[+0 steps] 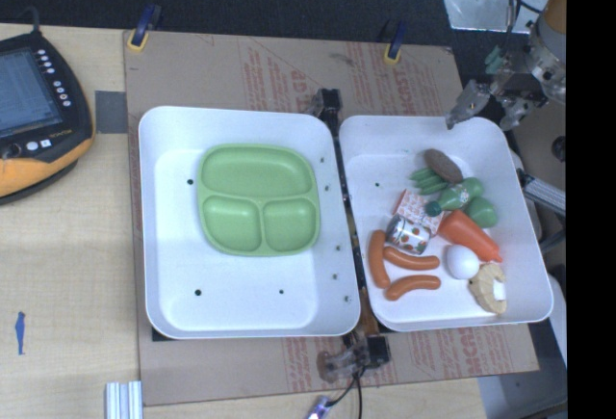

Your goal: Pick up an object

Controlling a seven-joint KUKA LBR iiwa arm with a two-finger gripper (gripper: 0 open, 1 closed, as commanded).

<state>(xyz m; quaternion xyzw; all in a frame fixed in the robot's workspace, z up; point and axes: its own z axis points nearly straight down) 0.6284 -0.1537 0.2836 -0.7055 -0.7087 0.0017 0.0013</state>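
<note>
The right bin (510,152) holds a pile of toy food: a brown piece (443,162), green vegetables (460,195), an orange carrot (469,232), a white egg (462,263), a bread piece (489,290), three sausages (411,260), a small can (409,235) and a pink carton (414,207). My gripper (486,107) hangs over the far right corner of that bin, beyond the pile. It is open, with its two fingers spread and nothing between them.
The left bin (168,244) carries a green divided plate (260,197). A teach pendant (34,114) lies on the bench at far left. Clamps (393,41) hold the cardboard sheet at the back edge, and cables sit at the front between the bins.
</note>
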